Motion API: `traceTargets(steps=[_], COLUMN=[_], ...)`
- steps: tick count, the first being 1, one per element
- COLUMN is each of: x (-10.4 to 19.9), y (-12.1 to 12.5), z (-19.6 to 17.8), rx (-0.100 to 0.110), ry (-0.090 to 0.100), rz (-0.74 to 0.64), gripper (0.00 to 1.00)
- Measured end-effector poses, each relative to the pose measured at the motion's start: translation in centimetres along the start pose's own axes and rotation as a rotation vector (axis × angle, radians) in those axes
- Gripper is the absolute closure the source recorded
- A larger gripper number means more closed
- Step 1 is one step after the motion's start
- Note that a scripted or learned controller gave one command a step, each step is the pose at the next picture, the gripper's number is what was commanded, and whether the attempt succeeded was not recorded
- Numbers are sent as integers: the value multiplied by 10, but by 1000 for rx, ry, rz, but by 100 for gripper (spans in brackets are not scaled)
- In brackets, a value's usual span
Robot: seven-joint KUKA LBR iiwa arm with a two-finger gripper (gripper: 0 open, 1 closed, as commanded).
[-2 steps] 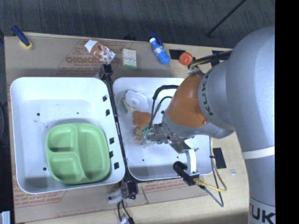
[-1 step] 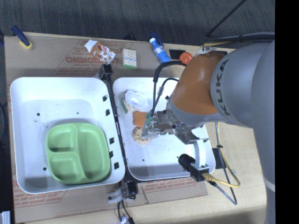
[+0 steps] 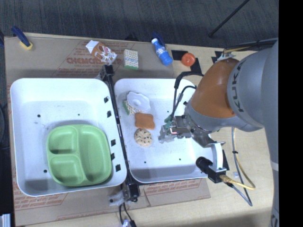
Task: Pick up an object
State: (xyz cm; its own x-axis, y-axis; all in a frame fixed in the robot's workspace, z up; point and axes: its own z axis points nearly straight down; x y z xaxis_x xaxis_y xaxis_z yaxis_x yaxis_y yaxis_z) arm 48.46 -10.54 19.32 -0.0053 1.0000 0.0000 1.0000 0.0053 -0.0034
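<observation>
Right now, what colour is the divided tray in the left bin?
Light green; the divided tray shows plainly in the camera view, lying in the left bin.

2 white bins: smooth, slightly glossy plastic. Green tray: matt plastic. Worktop: printed cardboard, matt. Arm shell right of hand: smooth grey, glossy orange band.

arm cut off at right edge; green packet half hidden under white object.

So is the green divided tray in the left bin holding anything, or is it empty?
Empty. The green divided tray lies flat in the left bin, and all three of its compartments show bare green.
</observation>
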Motion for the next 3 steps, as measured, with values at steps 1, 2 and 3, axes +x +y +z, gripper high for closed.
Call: traceTargets(steps=[1, 2, 3], x=[-57, -77, -83], y=[-9, -9, -9], z=[-7, -14, -15], rx=[-2, -2, -3], ry=[0, 0, 0], rz=[1, 1, 2], gripper=[100, 100, 100])
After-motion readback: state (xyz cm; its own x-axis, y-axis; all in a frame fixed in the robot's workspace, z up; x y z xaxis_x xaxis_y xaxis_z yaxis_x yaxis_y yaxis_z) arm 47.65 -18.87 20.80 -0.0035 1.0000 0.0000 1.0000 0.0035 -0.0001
